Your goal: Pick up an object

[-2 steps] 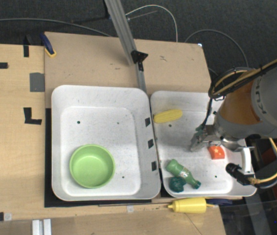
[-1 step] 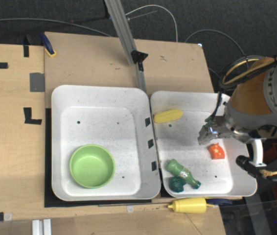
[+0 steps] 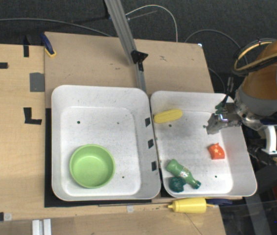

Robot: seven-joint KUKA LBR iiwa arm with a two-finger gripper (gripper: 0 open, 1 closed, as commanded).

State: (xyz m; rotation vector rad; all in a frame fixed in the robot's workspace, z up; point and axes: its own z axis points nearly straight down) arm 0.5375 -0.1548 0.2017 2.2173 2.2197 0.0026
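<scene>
Single fixed camera, mounted high above the pale wooden surface (image 3: 104, 58), looking down at a slant. Far edge of the surface sits toward the top of frame with dark floor beyond, near edge at the bottom. Mid distance: both shallow white plastic bins fit whole, left bin (image 3: 60, 131) and right bin (image 3: 241, 180) side by side around centre frame, with bare surface stretching out to the left. The grey arm with its orange band (image 3: 268, 72) enters from the right edge, cropped there. A slanted grey metal pole (image 3: 121, 23) crosses the upper middle. No second view to compare.
</scene>
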